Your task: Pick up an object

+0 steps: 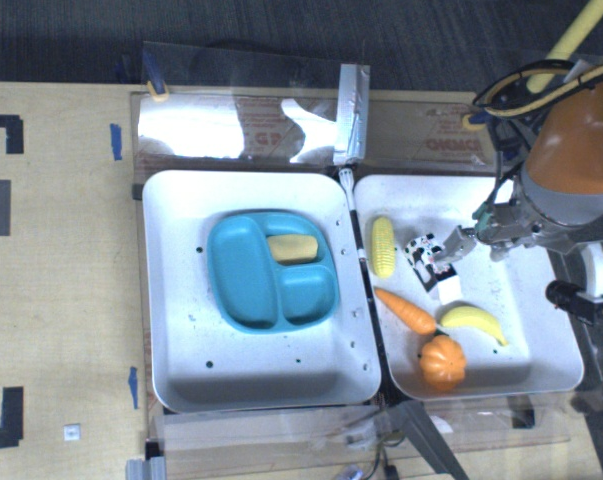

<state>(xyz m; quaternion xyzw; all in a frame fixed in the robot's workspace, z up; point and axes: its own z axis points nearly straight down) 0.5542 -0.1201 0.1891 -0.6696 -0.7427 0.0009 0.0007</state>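
Note:
The right bin [541, 368] holds a corn cob [382, 245] at its left, an orange carrot [408, 311] below it, a yellow banana [471, 319] and a small orange pumpkin [442, 360] near the front. My gripper [431, 259] hangs low over the middle of this bin, right of the corn and just above the carrot and banana. Nothing shows between its fingers, and their spread is too small to read. In the left bin [181, 368] lies a blue divided plate [271, 270] with a yellow piece of food [293, 249] in its upper right compartment.
The grey arm with its orange band [573, 153] reaches in over the right bin's right side, with cables above it. A clear plastic wall [241, 128] and a metal post [351, 113] stand behind the bins. Wooden bench top [51, 298] lies to the left.

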